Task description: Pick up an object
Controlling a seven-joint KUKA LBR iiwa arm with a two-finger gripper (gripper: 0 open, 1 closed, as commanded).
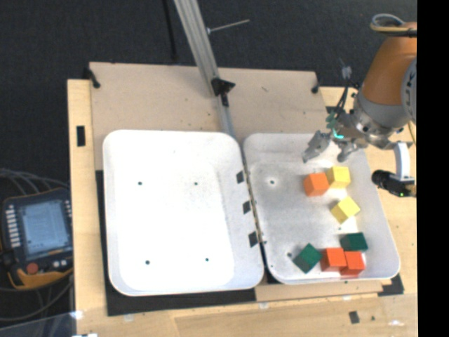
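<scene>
nothing picked yet. gripper (330, 144) hangs over the far edge of the right bin (280, 258), jaws spread, nothing between them. closest candidates just near of it: orange cube (316, 184) touching yellow cube (341, 175). remaining blocks sit near-right. arm's upper part cut off at right; fingertip height above the bin hard to judge.

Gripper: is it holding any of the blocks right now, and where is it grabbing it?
Nothing is held. The gripper hangs open above the right bin, with no block between its fingers.
</scene>
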